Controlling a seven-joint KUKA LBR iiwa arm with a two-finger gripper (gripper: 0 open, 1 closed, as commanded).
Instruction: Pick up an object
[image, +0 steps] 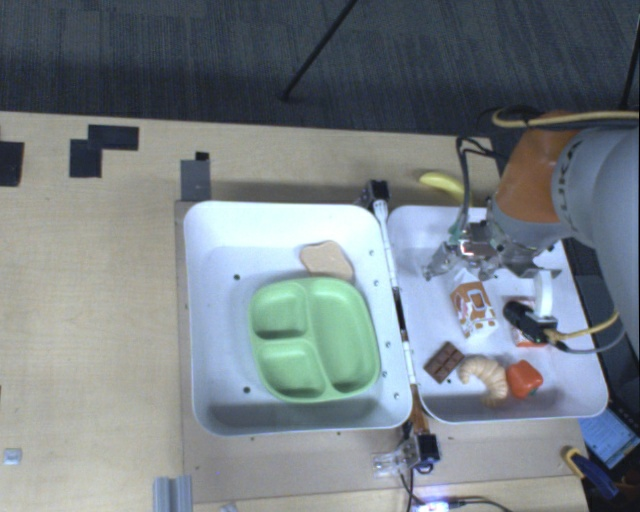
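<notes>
My gripper (467, 264) hangs over the back half of the right bin (580, 395), its fingers spread open with nothing between them. Just in front of it lies a small white and orange patterned block (473, 308). Nearer the front of the same bin are a brown chocolate bar (444, 361), a tan croissant (484, 373) and a red-orange piece (524, 378), the last two touching each other.
The left bin (205, 300) holds a green divided plate (312, 338) and a tan bread slice (327, 260) at the plate's back edge. A yellow banana (440, 182) lies on the bench behind the right bin. The grey arm with its orange band (530, 180) covers the right bin's back right corner.
</notes>
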